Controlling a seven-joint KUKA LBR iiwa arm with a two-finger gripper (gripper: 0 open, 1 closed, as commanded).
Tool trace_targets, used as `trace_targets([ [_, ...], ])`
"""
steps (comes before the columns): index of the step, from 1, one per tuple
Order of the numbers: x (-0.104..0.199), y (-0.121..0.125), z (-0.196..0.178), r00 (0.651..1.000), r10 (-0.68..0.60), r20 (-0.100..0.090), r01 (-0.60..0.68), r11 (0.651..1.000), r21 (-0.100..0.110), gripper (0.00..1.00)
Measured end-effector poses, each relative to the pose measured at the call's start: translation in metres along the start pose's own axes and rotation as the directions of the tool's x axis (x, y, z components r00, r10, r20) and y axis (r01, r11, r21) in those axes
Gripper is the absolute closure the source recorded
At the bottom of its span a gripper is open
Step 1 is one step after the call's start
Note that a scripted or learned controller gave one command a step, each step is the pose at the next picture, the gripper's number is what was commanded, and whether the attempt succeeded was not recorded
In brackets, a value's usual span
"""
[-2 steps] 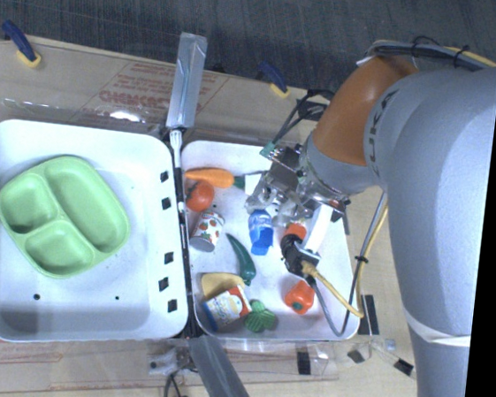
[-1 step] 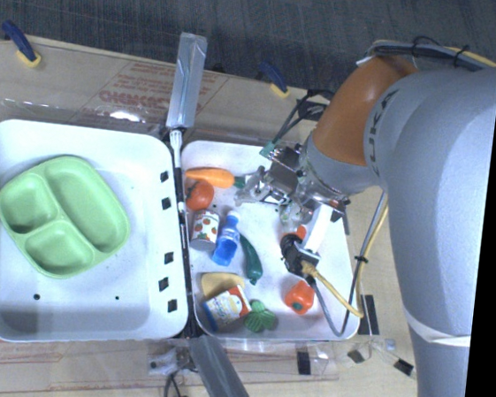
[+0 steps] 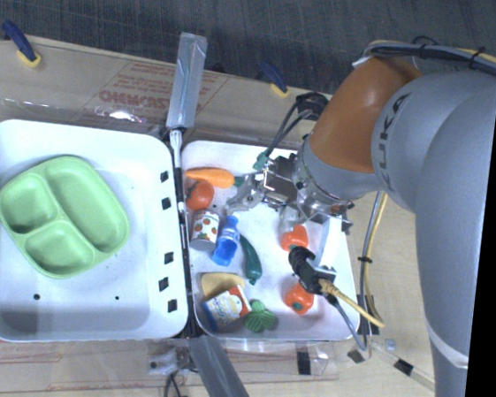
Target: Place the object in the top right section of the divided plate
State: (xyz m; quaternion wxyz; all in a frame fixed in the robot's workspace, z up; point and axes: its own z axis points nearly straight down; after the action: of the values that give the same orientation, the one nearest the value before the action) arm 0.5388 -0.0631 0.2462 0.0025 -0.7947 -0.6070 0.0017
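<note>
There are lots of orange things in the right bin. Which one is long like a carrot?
The carrot at the bin's top left edge. It is long and lies flat; the other orange pieces are short and round.

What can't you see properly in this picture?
- Gripper: the arm's wrist covers much of it in the camera view, so its fingers are unclear.
- Right bin: the arm hides its upper right part.
- Small can: label too small to read.
- Green plate: fully visible, nothing on it.

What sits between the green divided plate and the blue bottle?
In the camera view: bare floor of the left bin, the bins' meeting walls, then a small patterned can beside the blue bottle.
</note>
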Motion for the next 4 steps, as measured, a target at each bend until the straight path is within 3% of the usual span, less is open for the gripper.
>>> trace_targets([
  [1,-0.017,-0.051,0.028,0.938,-0.346,0.001,0.346,0.938,0.001,0.0],
  [2,0.037,-0.008,0.056,0.96,-0.281,0.002,0.281,0.96,0.0,0.0],
  [3,0.003,0.026,-0.063,0.589,-0.808,0.007,0.808,0.589,-0.004,0.0],
  [4,0.006,0.023,-0.002,0.237,-0.971,0.004,0.972,0.237,0.0,0.0],
])
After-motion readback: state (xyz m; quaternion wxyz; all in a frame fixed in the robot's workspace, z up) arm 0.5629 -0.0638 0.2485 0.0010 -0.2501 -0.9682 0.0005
